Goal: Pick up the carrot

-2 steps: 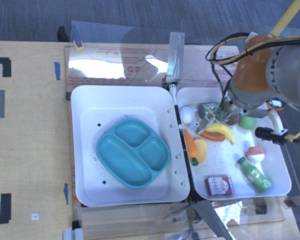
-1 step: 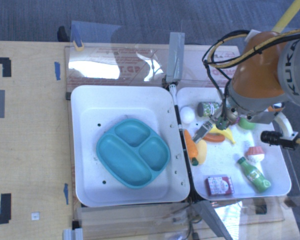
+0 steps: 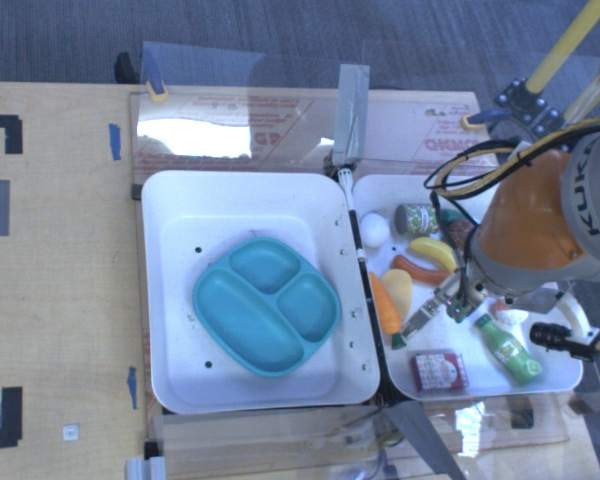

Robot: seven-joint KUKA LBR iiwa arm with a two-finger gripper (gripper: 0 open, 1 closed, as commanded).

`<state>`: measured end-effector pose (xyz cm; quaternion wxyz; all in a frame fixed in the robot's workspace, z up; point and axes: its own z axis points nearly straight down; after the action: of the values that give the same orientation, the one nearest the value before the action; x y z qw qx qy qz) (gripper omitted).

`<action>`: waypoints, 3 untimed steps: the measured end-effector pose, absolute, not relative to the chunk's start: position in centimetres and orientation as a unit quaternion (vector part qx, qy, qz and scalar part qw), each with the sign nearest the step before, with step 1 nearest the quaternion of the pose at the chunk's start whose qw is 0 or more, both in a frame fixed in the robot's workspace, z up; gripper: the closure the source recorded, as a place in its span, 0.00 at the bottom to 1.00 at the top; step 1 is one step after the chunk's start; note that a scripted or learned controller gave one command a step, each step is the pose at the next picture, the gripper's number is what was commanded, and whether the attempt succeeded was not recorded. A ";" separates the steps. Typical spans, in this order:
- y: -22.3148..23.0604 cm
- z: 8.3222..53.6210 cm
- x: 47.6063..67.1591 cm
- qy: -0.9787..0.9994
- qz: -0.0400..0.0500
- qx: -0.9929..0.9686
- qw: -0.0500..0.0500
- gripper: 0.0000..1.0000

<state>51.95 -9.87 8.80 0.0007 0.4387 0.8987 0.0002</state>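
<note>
Orange carrot lies in the right bin, hard against that bin's left wall, long axis running roughly toward and away from the camera. Landmark = carrot. Gripper sits just right of the carrot's near end, tip down at the bin floor, metal finger slanting up-right to the wrist. Can't tell if the fingers are spread or pressed together; nothing is visibly pinched, and the carrot is not between them. Arm, grey with an orange band, hangs over the bin right of the carrot.

Pale yellow rounded piece touches the carrot's right side. Banana and a small red-orange item are up-right of the carrot. White egg is just beyond its far end, a small can right of the egg. Red packet is near-right of the carrot; green bottle further right.

Left of the carrot, past the divider, is the left bin holding a teal divided plate.
</note>
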 end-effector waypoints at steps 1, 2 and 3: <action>-11.4 8.6 54.5 0.791 0.002 0.612 0.001 0.00; -6.4 18.4 50.3 0.783 0.001 0.622 0.001 0.00; -6.2 18.2 53.7 0.860 -0.001 0.510 0.000 0.00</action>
<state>53.66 -6.21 18.18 -0.0002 0.5103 0.8600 -0.0005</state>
